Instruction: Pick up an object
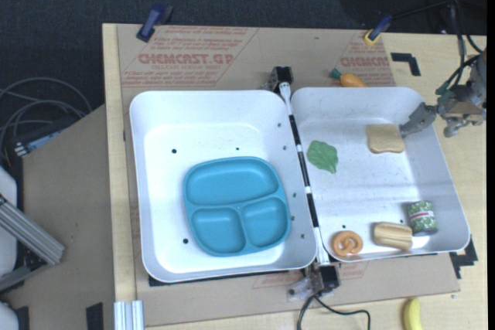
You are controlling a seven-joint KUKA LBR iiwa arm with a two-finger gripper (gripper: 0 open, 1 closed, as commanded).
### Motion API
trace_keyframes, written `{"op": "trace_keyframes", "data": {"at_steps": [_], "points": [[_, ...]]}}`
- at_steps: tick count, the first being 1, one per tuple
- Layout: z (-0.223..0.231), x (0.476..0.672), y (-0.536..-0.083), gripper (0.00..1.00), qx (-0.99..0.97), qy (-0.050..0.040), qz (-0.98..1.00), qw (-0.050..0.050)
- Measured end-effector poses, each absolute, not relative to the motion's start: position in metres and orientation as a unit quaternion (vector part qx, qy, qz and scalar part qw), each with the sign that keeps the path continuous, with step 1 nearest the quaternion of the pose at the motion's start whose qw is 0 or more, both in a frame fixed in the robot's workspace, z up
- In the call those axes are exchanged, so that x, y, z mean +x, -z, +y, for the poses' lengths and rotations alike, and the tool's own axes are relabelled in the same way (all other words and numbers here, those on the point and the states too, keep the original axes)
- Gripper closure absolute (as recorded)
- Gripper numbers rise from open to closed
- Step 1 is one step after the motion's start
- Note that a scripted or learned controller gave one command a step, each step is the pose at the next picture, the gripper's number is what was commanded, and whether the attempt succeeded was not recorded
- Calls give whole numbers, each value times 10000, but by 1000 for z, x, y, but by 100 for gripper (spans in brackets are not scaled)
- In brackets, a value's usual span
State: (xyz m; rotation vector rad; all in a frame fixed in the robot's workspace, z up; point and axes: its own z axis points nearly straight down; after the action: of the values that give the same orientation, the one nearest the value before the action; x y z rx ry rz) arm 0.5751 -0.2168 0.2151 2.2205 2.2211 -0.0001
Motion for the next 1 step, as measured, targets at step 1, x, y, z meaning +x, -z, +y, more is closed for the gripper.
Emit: {"op": "trace_keyframes", "data": {"at_steps": [1], "points": [[-197,586,-100,0,7069,4,7073,-11]]}}
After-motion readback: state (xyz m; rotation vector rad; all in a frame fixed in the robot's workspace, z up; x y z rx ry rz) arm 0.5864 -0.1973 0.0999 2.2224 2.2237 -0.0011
